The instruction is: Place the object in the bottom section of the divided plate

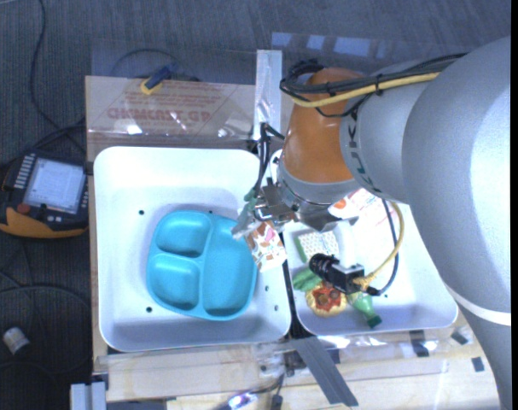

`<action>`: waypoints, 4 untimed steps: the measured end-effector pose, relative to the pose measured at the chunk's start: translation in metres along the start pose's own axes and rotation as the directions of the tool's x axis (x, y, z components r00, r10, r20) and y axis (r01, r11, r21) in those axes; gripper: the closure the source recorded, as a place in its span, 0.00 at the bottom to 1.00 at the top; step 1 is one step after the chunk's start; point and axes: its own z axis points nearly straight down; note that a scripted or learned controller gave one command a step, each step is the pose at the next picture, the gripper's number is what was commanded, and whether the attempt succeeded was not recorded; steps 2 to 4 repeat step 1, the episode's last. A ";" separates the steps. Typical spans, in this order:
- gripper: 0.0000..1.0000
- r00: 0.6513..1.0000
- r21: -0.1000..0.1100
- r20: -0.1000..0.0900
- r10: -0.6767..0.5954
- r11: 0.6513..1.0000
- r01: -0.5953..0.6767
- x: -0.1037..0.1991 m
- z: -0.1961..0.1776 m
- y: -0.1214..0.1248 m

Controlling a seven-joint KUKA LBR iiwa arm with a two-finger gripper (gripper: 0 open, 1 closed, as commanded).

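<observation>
A blue divided plate (pixel 199 265) lies in the left bin (pixel 122 229), with two small sections on its left and one long section on its right. My gripper (pixel 262 219) hangs over the wall between the two bins, just off the plate's upper right rim. Its fingers are shut on a small red-and-white patterned object (pixel 266 246), which hangs below them beside the plate's right edge. The orange wrist band (pixel 317 143) and the grey arm cover much of the right bin.
The right bin (pixel 429 314) holds a green-and-white patterned piece (pixel 313 246), a toy pizza slice (pixel 327 299), a green item (pixel 367 309) and a white card (pixel 357 202). A clear plastic sheet (pixel 173 108) lies behind the left bin. A handheld pendant (pixel 45 193) sits on the floor at left.
</observation>
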 end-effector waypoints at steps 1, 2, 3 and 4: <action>0.00 1.000 0.000 0.000 0.000 1.000 0.000 0.000 0.000 0.000; 0.00 1.000 0.000 0.000 0.000 1.000 0.000 0.000 0.000 0.000; 0.00 1.000 0.000 0.000 0.000 1.000 0.000 0.000 0.000 0.000; 0.00 1.000 0.000 0.000 0.000 1.000 0.000 0.000 0.000 0.000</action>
